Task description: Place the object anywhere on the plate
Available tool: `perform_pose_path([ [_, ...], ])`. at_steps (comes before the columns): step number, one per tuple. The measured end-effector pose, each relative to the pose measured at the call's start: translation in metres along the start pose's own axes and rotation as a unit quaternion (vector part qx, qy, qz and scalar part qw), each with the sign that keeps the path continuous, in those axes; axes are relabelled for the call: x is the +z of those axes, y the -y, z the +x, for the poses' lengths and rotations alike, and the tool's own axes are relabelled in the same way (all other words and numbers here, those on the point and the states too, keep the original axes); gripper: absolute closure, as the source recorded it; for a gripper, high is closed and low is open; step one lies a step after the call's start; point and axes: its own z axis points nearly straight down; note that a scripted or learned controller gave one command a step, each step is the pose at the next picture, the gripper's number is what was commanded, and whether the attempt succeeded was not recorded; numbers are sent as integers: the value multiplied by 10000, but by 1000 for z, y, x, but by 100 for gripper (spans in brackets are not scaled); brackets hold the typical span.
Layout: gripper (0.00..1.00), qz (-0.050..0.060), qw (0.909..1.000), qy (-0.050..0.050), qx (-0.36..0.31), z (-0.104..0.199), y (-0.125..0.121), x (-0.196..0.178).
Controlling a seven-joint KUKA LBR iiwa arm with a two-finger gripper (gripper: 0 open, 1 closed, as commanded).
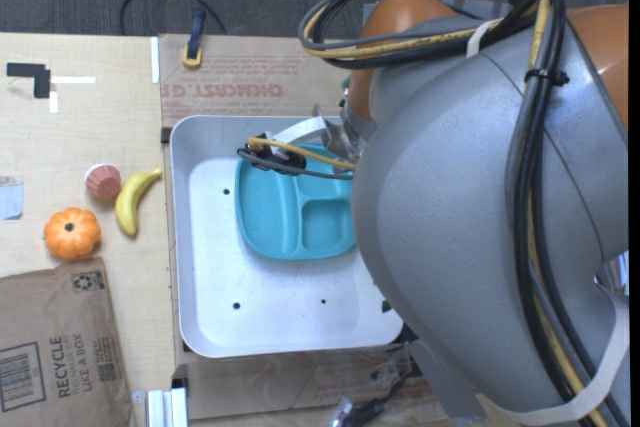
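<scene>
A blue divided plate (pixel 285 215) lies in the white bin (pixel 210 315), toward its far right side. The grey arm (pixel 480 215) bulks over the right of the bin and covers the plate's right edge. A metal part of the gripper (pixel 335 130) pokes out from under the arm, just past the plate's far rim. Black and yellow cables (pixel 285 155) loop from there across the plate's far edge. I see nothing lying on the visible part of the plate.
On the wooden bench left of the bin lie a yellow banana (pixel 133 200), a small orange pumpkin (pixel 72 233) and a pink round item (pixel 103 182). A brown paper bag (pixel 55 345) sits at the front left. A yellow clamp (pixel 192 53) grips the cardboard behind the bin.
</scene>
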Motion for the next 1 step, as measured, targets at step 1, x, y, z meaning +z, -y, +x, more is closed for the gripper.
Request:
perform_pose_path([
  [1,0,-2,10000,-6,-1,44,-65,-50],
])
